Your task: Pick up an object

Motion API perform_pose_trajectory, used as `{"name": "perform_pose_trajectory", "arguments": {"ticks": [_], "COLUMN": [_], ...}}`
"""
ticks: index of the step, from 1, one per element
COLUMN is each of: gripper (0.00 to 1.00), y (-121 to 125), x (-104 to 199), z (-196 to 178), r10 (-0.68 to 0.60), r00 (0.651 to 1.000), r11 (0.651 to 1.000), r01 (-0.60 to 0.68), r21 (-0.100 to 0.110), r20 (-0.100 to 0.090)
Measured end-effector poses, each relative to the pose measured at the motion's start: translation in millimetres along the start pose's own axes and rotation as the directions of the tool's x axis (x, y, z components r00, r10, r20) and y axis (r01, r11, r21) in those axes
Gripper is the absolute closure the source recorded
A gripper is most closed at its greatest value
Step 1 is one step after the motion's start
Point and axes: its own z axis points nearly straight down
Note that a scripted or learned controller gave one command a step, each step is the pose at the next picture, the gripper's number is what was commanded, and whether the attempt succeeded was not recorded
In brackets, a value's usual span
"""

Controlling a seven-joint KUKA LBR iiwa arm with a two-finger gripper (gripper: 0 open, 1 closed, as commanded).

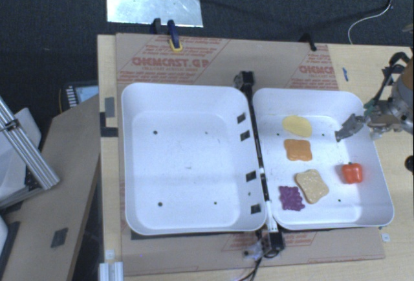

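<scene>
Food [304, 169] sits spread apart in the right bin [381, 208], so I have room; gripper [349, 125] hangs at its rim; jaws' state I cannot tell.

Two bins are set side by side on the bench [213, 53]. In the right bin [372, 208], five things are gathered: a round piece [297, 125] toward the far edge, a toast-like piece [298, 149] just nearer, bread [312, 186] nearer still, grapes [291, 198] touching its left, a pepper [352, 173] toward the right edge. The gripper [349, 127] is positioned over the far right corner.
</scene>
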Motion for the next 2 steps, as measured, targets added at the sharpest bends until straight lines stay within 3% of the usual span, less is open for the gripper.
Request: {"name": "perform_pose_trajectory", "arguments": {"ticks": [1, 2], "gripper": [1.00, 1.00], "y": [1.1, -62.9], "x": [-0.1, -13.7], "z": [-11.3, -37.3], "r10": [-0.003, 0.005], "r00": [1.000, 1.000], "r11": [1.000, 1.000], "r01": [0.003, -0.005], "r21": [-0.004, 0.000], "r20": [0.001, 0.000]}}
